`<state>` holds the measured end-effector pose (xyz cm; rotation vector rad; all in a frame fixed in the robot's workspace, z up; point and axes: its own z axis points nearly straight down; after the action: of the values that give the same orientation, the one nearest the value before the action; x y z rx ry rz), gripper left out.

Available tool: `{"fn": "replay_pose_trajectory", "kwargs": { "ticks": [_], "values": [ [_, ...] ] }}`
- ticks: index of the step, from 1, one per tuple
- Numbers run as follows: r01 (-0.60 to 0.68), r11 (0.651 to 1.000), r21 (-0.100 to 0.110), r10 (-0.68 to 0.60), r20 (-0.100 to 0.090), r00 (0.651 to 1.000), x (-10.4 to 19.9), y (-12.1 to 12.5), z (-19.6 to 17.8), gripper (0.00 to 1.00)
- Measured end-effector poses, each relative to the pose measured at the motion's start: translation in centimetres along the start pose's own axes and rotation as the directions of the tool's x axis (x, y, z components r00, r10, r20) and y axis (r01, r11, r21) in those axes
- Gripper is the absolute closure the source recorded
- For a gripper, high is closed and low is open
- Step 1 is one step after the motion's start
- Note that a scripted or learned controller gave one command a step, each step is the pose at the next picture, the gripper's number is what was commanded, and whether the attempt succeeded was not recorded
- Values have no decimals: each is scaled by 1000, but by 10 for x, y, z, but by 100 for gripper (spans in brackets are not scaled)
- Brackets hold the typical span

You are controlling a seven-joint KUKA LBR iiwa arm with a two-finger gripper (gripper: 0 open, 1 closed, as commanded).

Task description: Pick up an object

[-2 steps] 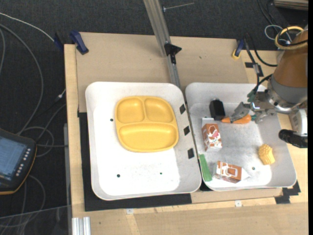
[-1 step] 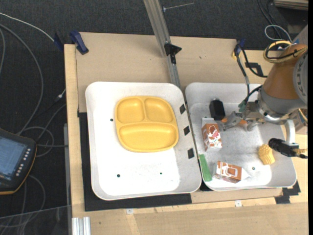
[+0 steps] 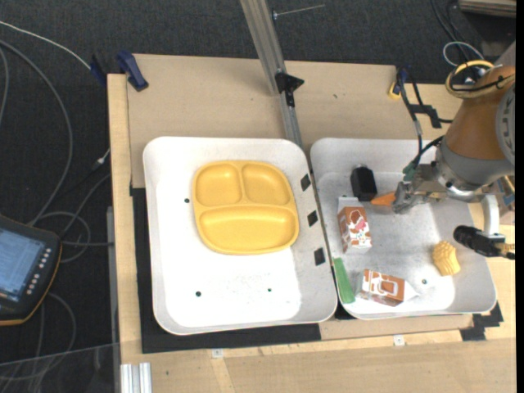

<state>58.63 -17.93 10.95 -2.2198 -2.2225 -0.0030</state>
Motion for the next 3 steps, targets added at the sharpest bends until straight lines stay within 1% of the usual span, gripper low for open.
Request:
{"fn": "replay_pose_trajectory", "kwargs": {
  "ticks": [1,2,3],
  "values": [
    [0,1000,-5,0,3,1000,-1,2,-44,100],
    [0,1000,-8,0,4,1000,-1,1,-109,100],
    [0,1000,-6,0,4,1000,-5,2,-154,100]
  ]
}}
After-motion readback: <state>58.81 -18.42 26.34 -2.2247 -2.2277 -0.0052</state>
